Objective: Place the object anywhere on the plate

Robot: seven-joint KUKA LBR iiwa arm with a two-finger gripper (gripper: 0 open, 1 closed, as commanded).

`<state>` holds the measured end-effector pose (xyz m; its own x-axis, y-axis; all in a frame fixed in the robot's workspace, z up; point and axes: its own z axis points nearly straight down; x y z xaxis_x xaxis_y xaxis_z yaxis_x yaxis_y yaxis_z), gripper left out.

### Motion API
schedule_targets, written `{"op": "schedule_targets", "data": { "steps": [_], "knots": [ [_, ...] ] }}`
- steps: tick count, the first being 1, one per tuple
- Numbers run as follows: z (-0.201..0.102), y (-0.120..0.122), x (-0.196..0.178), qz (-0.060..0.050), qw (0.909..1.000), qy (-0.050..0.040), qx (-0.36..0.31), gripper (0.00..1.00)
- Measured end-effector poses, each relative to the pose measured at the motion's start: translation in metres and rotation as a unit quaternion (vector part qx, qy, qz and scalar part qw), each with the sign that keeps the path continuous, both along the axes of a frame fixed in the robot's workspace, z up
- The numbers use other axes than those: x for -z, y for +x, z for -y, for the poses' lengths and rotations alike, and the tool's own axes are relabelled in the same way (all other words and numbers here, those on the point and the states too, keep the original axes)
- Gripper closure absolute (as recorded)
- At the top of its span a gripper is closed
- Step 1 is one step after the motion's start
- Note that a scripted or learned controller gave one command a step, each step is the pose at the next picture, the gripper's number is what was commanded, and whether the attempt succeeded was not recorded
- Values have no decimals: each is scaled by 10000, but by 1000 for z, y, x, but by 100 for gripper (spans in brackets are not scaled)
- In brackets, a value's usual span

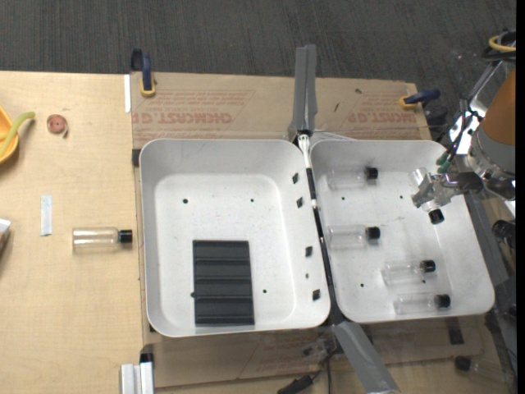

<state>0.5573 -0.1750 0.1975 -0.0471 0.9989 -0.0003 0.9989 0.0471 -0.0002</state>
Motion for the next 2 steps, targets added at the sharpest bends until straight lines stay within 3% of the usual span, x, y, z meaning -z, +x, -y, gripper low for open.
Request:
{"op": "schedule_targets", "data": {
  "steps": [1,2],
  "knots": [
    [0,0,0,0,10000,0,0,0],
    [4,102,-33,1,9999,-10,-118,0]
  ]
}}
